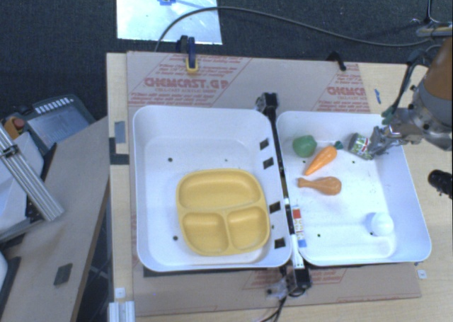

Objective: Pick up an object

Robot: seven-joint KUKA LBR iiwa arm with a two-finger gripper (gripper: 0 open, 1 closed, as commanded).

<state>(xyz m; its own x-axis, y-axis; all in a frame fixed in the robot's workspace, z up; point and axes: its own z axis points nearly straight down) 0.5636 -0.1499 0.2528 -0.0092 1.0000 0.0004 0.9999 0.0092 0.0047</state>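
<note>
1. Camera view: the claw [373, 145] sits at the far right corner of the right bin [414, 204], low over the floor of the bin, right against a small can-like thing [360, 145] with a green and red label. From this slant I cannot tell how wide the claw stands, nor whether it has hold of the can.
2. Possible targets, all in that right bin: a green ball [305, 146] on the far left, a carrot [322, 158] just beside it, a tan drumstick [322, 185] nearer, and a white ball [381, 223] near the right corner.
3. To do this step well, I'd judge: centre on the can, close squarely across its narrow side, then lift straight up, since the bin wall is close behind.
4. Risk: a round can may roll or squirt out sideways.
5. The surface: a pale board with red print carries both bins; the left bin [152, 172] holds a yellow divided plate [221, 209].
6. The room: dark floor beyond, a shiny metal sheet [167, 1] far left, cables trailing, a handheld pendant [49, 122] at the left.
</note>
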